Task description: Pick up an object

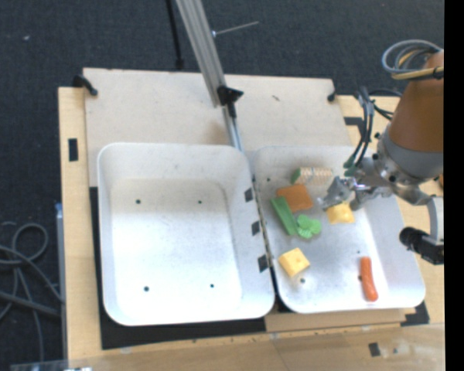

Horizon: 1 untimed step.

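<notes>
Under the hand (342,195), a yellow piece (341,214) lies partly hidden.

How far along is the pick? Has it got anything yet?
Done: the arm has reached the right bin, with the gripper low over the toys. In hand: nothing visibly held; it sits beside the yellow piece and orange block. Left: grasp and lift an object.
</notes>
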Each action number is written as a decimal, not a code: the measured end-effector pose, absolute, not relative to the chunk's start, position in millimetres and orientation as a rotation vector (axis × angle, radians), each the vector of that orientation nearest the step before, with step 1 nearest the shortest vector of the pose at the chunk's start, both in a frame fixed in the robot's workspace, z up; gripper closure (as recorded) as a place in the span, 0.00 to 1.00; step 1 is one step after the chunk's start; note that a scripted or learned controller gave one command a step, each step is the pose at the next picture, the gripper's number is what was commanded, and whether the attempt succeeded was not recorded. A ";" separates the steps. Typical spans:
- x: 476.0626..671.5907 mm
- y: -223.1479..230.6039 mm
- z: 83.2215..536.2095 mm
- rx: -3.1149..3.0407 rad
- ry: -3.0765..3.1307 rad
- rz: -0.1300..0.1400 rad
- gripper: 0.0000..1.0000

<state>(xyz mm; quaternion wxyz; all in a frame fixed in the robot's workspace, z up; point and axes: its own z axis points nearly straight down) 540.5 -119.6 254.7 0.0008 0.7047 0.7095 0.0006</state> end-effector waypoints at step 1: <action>544.6 -68.1 263.0 2.211 2.229 0.005 1.00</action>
